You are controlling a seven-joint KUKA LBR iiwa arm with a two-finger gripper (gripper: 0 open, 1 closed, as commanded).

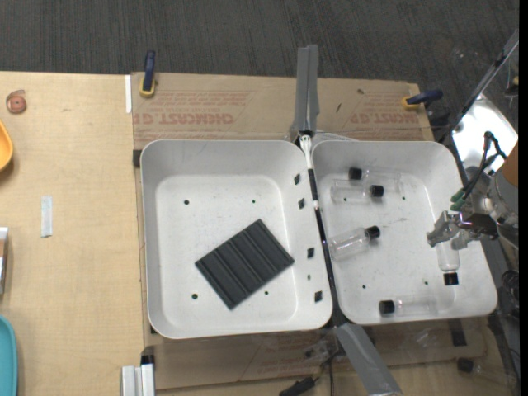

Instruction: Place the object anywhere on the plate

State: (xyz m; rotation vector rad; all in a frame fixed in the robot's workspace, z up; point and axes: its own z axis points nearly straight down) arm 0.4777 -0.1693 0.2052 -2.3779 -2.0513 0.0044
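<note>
I see a matt, ribbed dark-grey rectangular plate, clear glossy plastic vials with black caps, and smooth white plastic bins.

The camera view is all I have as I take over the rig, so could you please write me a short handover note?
Gripper: over the right bin's right side, just above a clear vial; I cannot tell whether it grips anything.
Things: five black-capped clear vials lie in the right bin, the others at upper left, upper centre, centre and the bottom edge. The dark ridged plate lies tilted in the left bin.
Done: no vial on the plate.
Left: pick up one vial, carry it across, set it on the plate.
</note>
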